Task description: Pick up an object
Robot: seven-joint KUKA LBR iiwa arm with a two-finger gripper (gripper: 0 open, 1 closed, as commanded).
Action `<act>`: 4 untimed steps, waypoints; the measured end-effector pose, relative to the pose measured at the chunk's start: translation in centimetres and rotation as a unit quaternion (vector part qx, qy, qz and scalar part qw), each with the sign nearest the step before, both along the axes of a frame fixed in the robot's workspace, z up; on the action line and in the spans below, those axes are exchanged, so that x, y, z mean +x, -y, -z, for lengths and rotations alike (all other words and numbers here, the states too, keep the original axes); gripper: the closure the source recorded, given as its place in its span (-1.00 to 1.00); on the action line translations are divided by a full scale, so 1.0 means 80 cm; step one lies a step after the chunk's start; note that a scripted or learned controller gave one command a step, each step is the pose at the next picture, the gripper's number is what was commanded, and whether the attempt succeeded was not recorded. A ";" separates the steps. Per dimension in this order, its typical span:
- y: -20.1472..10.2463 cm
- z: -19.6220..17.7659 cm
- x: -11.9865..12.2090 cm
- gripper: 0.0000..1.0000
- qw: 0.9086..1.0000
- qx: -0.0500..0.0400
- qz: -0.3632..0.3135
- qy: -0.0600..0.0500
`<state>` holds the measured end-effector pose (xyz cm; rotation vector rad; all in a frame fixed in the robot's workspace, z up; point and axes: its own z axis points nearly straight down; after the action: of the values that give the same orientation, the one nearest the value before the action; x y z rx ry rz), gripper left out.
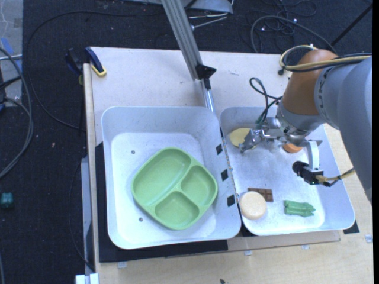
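Can't tell my gripper (253, 139) jaws' state; yellow disc (239, 137) beside them looks light, probably stiff, so I'd pinch its edges.

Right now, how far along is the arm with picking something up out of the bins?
Nothing looks picked yet. The pincer hangs low at the back of the right bin, beside a pale yellow piece, with nothing visibly between its fingers. The cream round piece, brown bar and green item lie at the front of that bin. The green divided plate sits in the left bin. Grasp and lift remain.
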<state>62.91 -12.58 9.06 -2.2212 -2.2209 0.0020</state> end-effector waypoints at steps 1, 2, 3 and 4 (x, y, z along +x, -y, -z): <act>0.001 -0.015 0.000 1.00 1.000 0.000 0.001 0.000; 0.004 -0.091 -0.006 1.00 1.000 0.000 0.001 0.003; -0.003 -0.168 0.001 1.00 1.000 -0.001 -0.002 0.005; -0.004 -0.228 0.003 1.00 1.000 0.000 -0.002 0.004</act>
<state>63.13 -12.30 27.27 -2.2222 -2.2289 -0.0059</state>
